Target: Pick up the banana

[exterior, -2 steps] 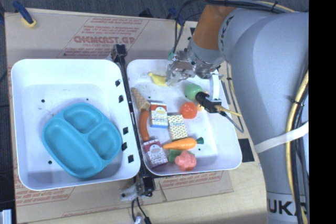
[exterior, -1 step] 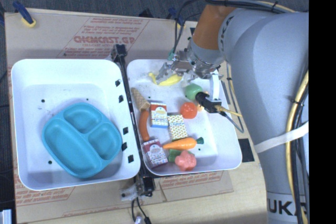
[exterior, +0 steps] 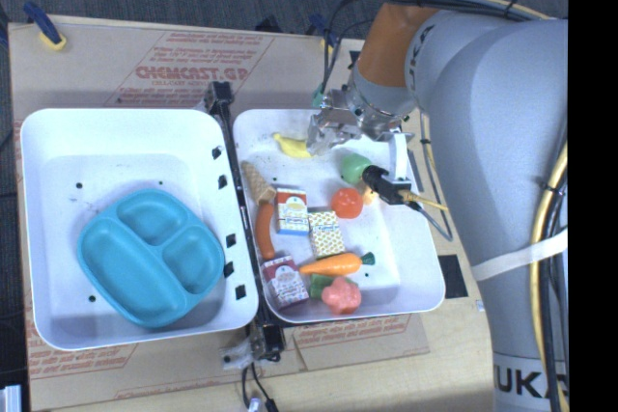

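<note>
Gripper (exterior: 326,132) low over the banana (exterior: 292,146) at the far end of the right bin (exterior: 423,277).

The banana lies flat near the bin's far wall, its long axis running left-right with a slight downward tilt to the right; its right end sits under the gripper, and whether the fingers are closed cannot be told. Bare white floor lies left of the banana, towards the bin's left wall. Just beside on the right sits a green fruit (exterior: 353,167), with a tomato (exterior: 347,203) nearer the camera. Two small cartons (exterior: 292,212), a carrot (exterior: 335,264) and a sausage (exterior: 265,229) crowd the bin's near half. The left bin (exterior: 39,207) holds a blue tray (exterior: 150,255).
</note>
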`<state>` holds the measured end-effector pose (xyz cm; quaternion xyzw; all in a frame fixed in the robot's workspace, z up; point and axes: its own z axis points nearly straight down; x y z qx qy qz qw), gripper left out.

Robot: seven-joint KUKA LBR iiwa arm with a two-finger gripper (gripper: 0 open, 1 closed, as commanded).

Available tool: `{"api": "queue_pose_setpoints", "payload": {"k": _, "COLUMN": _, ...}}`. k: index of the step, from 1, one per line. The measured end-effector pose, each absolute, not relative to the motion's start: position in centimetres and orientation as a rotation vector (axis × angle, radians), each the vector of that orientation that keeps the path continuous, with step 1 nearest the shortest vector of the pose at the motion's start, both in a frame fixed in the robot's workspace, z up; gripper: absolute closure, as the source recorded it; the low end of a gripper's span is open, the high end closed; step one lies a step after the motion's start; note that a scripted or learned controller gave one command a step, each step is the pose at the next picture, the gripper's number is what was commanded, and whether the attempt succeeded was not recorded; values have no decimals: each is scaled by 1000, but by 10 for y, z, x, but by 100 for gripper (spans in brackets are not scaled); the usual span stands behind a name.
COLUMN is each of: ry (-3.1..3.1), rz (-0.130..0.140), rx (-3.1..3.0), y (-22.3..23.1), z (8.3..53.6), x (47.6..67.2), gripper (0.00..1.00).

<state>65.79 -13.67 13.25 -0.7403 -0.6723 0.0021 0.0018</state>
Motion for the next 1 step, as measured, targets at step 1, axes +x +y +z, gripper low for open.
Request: {"api": "queue_pose_setpoints", "payload": {"k": 1, "ry": -2110, "rz": 7, "rx": -2323, "y": -137, "z": 132, "x": 658, "gripper": 0}}
